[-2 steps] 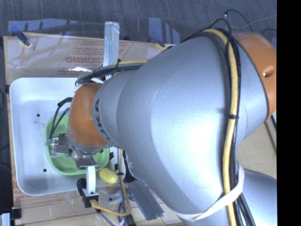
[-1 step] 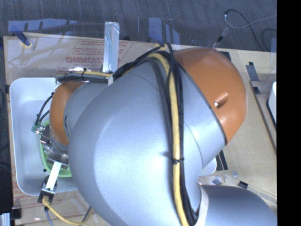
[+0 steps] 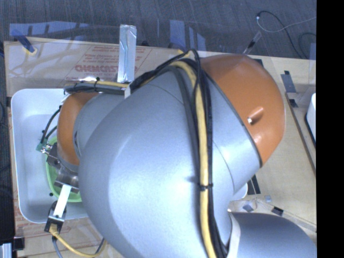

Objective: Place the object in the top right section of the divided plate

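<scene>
Here the arm point(image 3: 177, 160) reaches over the left bin point(image 3: 24, 144), above the green plate point(image 3: 54, 184). Pincer state and the object's location cannot be told. Advisable: descend slowly, centred over the top right section.

You saw the arm point(image 3: 161, 160) as smooth grey casing with a soft satin sheen, and its orange band point(image 3: 252, 106) looked glossier, catching light. The bin point(image 3: 24, 144) looked like smooth white plastic, slightly shiny. The plate point(image 3: 54, 181) looked like green plastic. The bench point(image 3: 59, 63) had a matt, cardboard-like brown surface.
</scene>
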Action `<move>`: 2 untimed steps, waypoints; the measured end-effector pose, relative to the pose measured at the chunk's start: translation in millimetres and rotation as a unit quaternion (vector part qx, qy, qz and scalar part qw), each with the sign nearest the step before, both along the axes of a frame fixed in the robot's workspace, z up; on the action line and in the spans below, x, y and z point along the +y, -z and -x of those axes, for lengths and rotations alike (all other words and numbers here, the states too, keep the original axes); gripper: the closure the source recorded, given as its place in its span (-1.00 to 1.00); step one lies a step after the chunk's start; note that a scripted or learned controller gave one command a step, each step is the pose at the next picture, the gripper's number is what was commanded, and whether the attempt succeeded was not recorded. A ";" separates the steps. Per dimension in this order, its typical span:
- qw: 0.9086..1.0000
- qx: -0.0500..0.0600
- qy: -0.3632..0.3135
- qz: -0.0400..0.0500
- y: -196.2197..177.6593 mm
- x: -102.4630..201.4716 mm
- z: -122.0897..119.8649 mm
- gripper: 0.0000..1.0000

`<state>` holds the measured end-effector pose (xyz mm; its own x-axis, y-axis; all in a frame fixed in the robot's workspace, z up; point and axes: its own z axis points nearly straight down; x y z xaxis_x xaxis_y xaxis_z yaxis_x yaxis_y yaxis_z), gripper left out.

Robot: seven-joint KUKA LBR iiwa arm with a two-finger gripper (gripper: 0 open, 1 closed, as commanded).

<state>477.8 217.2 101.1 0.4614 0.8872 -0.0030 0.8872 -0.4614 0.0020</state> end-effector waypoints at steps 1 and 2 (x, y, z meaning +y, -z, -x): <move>0.982 -0.001 0.190 -0.002 7.8 0.4 0.1 1.00; 0.955 -0.003 0.298 -0.003 7.7 1.1 -0.3 1.00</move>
